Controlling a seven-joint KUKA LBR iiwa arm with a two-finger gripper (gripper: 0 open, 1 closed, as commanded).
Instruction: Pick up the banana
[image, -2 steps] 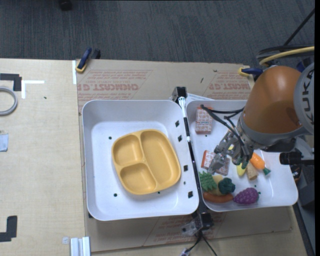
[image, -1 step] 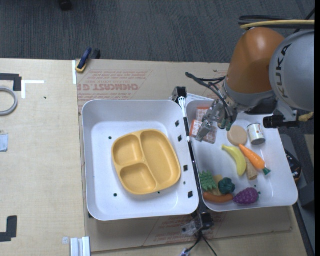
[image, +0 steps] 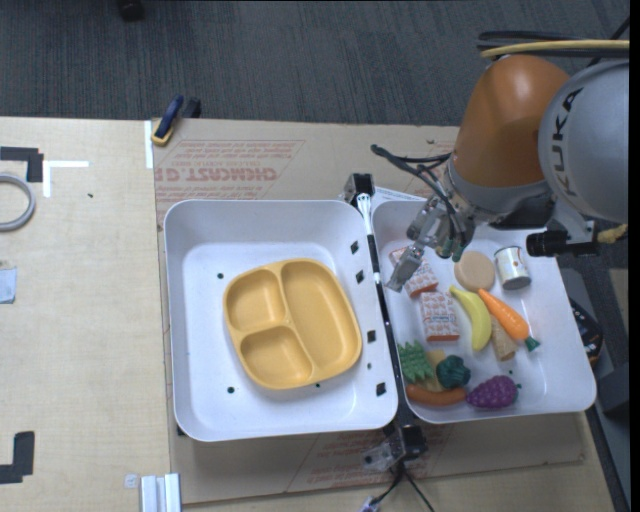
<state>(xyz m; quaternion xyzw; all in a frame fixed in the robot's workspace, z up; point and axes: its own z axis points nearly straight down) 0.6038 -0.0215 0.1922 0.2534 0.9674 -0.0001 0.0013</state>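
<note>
Banana (image: 473, 317) sits in the right bin (image: 560, 395), mid-right of the frame, with a carrot (image: 503, 314) touching its right side and a small carton (image: 438, 315) just left. Gripper (image: 408, 270) hangs over the bin's upper-left part — fingers apart, nothing between them. Yellow tray (image: 290, 322) in the left bin (image: 190, 330).

Yellow banana (image: 474, 316), orange carrot (image: 503, 313), purple grapes (image: 492, 392)

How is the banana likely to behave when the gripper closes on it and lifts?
The banana looks like smooth moulded plastic, so probably stiff, light and a bit slippery. Its curved shape may let it twist between the fingers. It lies close beside the carrot, which a grasp could nudge.
</note>
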